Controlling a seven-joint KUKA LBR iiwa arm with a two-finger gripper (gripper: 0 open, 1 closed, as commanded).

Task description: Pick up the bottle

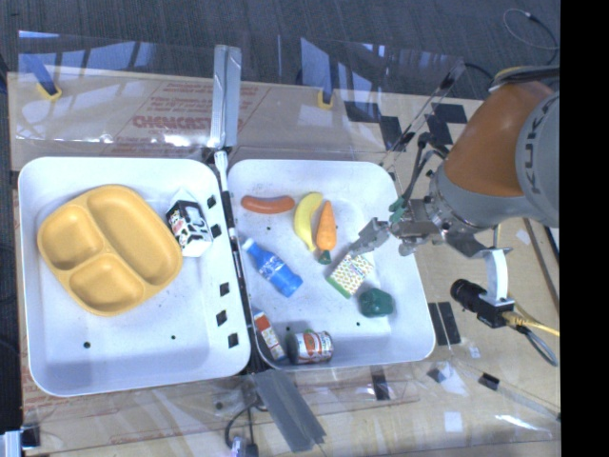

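Nearest in the right bin [411,341] lie a can [310,347] and a small red packet [268,336]. Farther in sits a dark green lump [376,301], beside a patterned sponge [350,273]. The bottle [271,266], blue-labelled, lies on its side left of the sponge, untouched. The tool [366,239] hovers just above the sponge; whether it is released or clenched I cannot tell. Farthest are a carrot [325,227], banana [306,219] and sausage [268,204].
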